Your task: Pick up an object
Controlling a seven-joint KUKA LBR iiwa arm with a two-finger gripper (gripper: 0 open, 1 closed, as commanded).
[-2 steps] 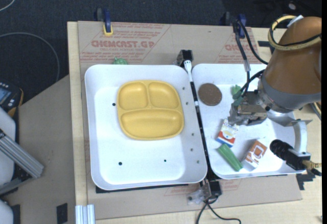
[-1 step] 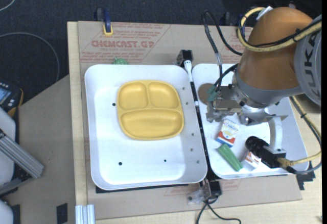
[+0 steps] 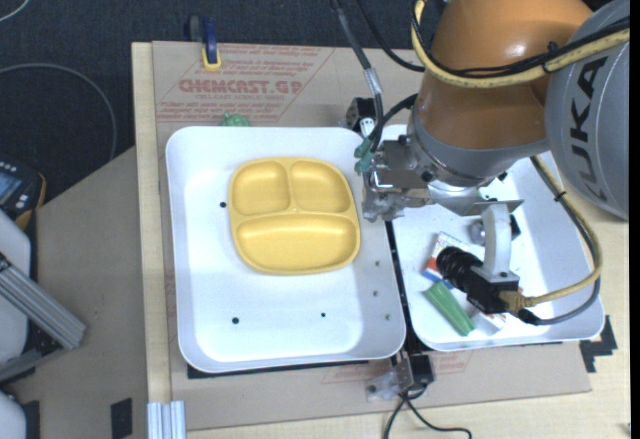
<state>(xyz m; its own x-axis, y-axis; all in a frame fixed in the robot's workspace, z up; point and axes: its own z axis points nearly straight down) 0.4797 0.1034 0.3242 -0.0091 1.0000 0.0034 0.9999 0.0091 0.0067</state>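
Observation:
A yellow divided plate [image 3: 293,215] lies in the left bin [image 3: 200,297], toward its back. In the right bin [image 3: 565,237] a green stick-shaped object [image 3: 449,307] lies near the front left corner. A small red and blue item [image 3: 432,268] sits just behind it. My gripper [image 3: 388,189] hangs under the orange-banded wrist, over the left edge of the right bin, close to the divide between the bins. The arm's bulk hides what is beneath it.
The bins rest on a cardboard sheet [image 3: 250,77] with red print. A blue and yellow clamp [image 3: 209,42] sits at its back edge. Cables run behind the bins and at the front edge.

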